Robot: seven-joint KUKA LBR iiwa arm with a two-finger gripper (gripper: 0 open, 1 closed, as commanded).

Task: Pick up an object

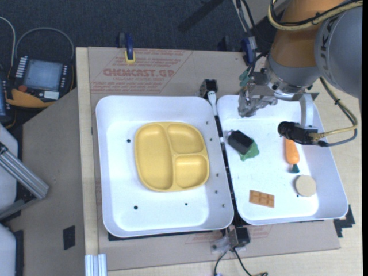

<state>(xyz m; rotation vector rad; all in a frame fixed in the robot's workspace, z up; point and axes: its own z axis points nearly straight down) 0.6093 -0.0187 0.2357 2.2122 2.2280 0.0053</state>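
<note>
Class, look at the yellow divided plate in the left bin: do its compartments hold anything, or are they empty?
Empty. All three compartments of the yellow plate show only bare yellow surface.

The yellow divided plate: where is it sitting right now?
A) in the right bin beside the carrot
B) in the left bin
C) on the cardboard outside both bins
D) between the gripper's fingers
B: the yellow divided plate lies flat in the left bin, while the carrot lies in the right bin and the gripper hovers near that bin's far edge.
</note>
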